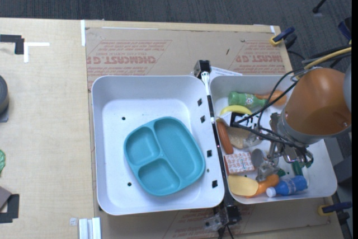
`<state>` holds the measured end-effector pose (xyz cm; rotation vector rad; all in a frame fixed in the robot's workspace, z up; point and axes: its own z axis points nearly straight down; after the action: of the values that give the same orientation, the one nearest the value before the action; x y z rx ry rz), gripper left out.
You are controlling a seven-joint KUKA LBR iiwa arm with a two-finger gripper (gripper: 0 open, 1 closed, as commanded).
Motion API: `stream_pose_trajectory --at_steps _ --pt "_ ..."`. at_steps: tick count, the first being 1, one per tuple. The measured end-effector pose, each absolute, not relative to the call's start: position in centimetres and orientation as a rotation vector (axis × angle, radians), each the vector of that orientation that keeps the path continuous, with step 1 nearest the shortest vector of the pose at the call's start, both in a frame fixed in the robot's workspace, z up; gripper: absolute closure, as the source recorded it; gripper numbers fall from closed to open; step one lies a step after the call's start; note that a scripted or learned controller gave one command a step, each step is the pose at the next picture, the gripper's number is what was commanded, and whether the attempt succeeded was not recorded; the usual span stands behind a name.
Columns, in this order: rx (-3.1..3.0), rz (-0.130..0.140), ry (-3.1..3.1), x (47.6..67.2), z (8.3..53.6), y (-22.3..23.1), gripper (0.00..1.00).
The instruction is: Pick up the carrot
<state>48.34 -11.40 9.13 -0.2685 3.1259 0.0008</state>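
Two white bins are seen side by side on the desk point(45, 120). The left bin point(106, 120) holds a teal plate point(163, 155) with three wells. The right bin point(327, 176) is crowded with a green bottle point(245, 100), a banana point(235, 110), a sausage point(225, 137), a red-and-white packet point(239, 163), a yellow chip-like piece point(244, 186) and a blue-and-white bottle point(288, 186).

The carrot point(267, 182) is judged to be the small orange piece near the front wall of the right bin, between the yellow piece and the blue-and-white bottle, touching or nearly touching both (contact cannot be settled from this angle).

The arm point(316, 101) is reached in from the right, and the tool point(267, 168) is lowered just above the carrot. Whether the tool is spread or pressed together cannot be told; its tip is blurred against the clutter, and nothing is seen pinched.

Step in hand, as judged: the final descent onto the carrot, no lift begun. The next move calls for the tool to be centred over the carrot's short axis, kept off both neighbours, closed, then raised straight up.
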Motion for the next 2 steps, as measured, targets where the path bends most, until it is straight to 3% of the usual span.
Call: stream_pose_trajectory --at_steps 1,2 --pt "0.061 0.001 3.136 48.5 9.1 -12.9 0.00" --pt "-0.415 0.001 3.110 48.0 9.1 -9.8 0.00"
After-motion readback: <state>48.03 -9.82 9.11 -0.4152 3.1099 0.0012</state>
